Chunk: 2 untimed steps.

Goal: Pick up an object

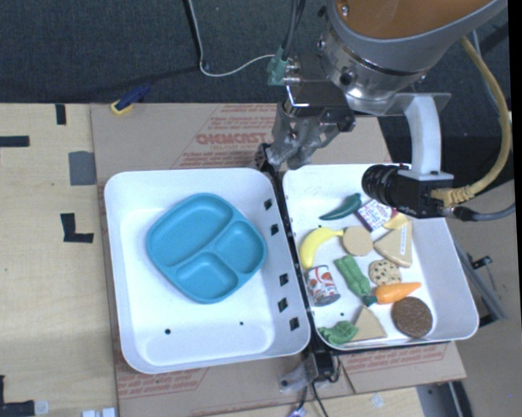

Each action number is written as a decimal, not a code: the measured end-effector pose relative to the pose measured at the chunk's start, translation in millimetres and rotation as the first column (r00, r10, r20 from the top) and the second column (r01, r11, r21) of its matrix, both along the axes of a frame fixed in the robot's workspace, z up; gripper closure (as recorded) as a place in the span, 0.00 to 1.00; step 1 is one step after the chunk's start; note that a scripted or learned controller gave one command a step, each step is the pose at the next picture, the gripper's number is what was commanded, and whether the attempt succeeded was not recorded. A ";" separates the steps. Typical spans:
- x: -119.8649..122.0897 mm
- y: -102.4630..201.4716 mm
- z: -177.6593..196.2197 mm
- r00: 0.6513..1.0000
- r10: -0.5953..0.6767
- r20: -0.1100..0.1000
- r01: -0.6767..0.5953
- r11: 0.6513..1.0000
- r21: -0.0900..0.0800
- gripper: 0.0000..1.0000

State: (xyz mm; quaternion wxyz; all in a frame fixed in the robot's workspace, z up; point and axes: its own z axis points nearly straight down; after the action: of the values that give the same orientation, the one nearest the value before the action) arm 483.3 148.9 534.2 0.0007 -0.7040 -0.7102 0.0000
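toy food (368, 276) lies heaped in the right bin (447, 325): a yellow banana (319, 242) near the bin's left side, a dark green pepper (340, 209) above it, a small can (322, 284) below the banana, and a green pod (353, 275) just beside the can. an orange carrot (396, 292) rests near a spotted cookie (384, 271), a round brown patty (412, 316) sits toward the bin's lower right corner, and a leafy green piece (338, 333) lies at the lower left. a wedge of cheese (397, 244) leans near the middle. the left bin (137, 338) bears a blue divided plate (206, 246). the gripper (286, 150) hangs over the far rim where the two bins meet, apart from the food; whether it is released or clenched i cannot tell, and nothing shows in its grasp. both bins stand on a sheet of cardboard (206, 136).
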 end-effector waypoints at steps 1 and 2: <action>-0.5 77.1 -0.3 1.000 0.001 0.000 -0.001 1.000 0.000 1.00; -1.0 81.5 -132.0 1.000 -0.007 -0.014 0.007 1.000 -0.008 1.00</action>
State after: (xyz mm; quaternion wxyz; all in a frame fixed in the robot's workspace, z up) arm 482.3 230.4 402.2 0.0026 -0.7066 -0.7076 0.0077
